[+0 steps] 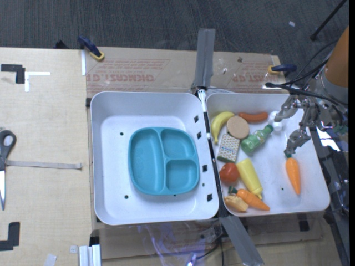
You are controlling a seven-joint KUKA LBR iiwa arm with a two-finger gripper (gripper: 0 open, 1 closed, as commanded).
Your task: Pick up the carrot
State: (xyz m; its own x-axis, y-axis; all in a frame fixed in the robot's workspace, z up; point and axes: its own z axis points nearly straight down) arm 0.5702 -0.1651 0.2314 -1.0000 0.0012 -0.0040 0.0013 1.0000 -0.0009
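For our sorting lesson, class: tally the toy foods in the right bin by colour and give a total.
Orange: 2, the lone orange plastic carrot and the orange carrot by the front wall
Yellow: 2, banana, yellow bottle
Red: 2, tomato, sausage
Green: 1, bottle
Tan or brown: 3, round cookie, speckled cracker, bread piece
Total: 10

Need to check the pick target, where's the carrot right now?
In the right bin, near its right wall, the carrot lies just below the claw, apart from the other food.
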